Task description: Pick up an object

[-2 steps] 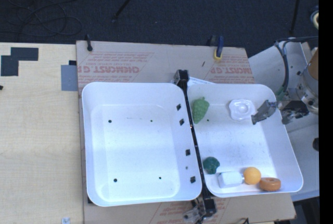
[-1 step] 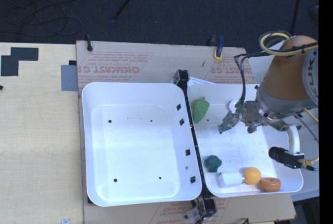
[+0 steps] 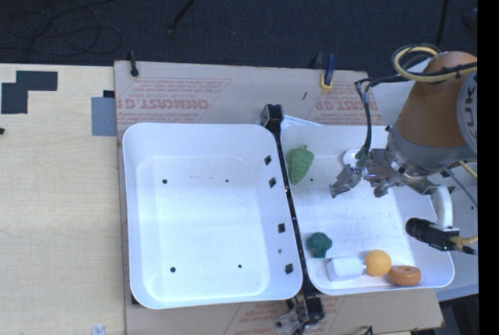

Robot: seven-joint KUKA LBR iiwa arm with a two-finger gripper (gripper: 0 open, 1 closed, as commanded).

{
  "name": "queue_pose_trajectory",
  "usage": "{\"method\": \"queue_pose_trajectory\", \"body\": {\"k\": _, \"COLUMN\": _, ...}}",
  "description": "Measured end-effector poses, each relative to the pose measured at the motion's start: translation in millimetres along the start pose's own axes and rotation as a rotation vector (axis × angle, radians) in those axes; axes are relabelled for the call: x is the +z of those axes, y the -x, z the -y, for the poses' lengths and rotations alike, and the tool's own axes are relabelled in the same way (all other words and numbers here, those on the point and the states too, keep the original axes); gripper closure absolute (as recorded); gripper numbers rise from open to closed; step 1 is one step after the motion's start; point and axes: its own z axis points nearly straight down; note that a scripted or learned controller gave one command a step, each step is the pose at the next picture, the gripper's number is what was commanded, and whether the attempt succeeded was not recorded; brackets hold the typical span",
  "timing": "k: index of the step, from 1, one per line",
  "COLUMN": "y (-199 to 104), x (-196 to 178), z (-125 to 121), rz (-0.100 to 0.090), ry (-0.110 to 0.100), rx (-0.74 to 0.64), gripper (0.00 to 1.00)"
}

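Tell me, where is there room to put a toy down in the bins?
The left bin has a wide bare floor. In the right bin, bare floor lies between the light green lump and the dark green ball. Its front edge is crowded.

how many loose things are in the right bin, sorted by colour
green: 2 – pale green crinkly lump, dark green round knobbly piece
orange: 2 – smooth orange ball, flat orange ring-shaped piece
white: 1 – small white block
total: 5

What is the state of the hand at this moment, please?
Hand: over the right bin, nothing visibly held; open or closed cannot be told.
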Motion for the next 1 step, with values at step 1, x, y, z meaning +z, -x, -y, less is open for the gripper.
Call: {"method": "queue_pose_trajectory", "body": {"k": 1, "y": -35.5, "x": 79.6, "z": 10.2, "rz": -0.003, "ry": -0.008, "rx": -0.004, "gripper": 0.00}}
